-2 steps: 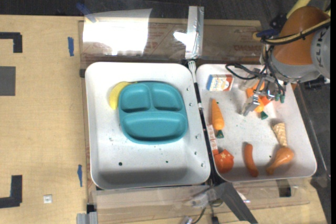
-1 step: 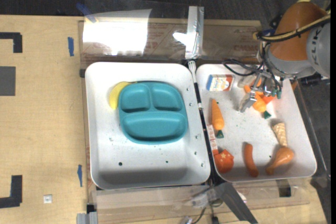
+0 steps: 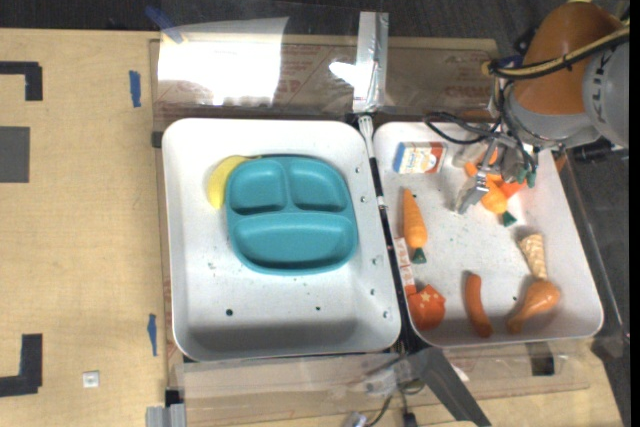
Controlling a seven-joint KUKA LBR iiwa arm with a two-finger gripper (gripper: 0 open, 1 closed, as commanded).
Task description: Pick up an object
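Note:
My gripper (image 3: 484, 183) hangs over the upper right part of the right bin (image 3: 585, 265), below the orange band of the arm (image 3: 560, 55). A small orange toy with a green tip (image 3: 501, 201) lies right against the gripper's lower right side; I cannot tell whether it is gripped. Also in this bin are a small white carton (image 3: 418, 157), a carrot (image 3: 413, 221), a red tomato-like toy (image 3: 427, 306), a red sausage (image 3: 476, 303), a beige ridged piece (image 3: 534, 254) and a brown pear-shaped toy (image 3: 535, 300).
The left bin (image 3: 190, 295) holds a teal divided plate (image 3: 290, 212) with a yellow item (image 3: 218, 179) poking out at its upper left. Cables (image 3: 455, 127) trail from the wrist over the right bin's back edge. A clear plastic sheet (image 3: 260, 60) lies behind the bins.

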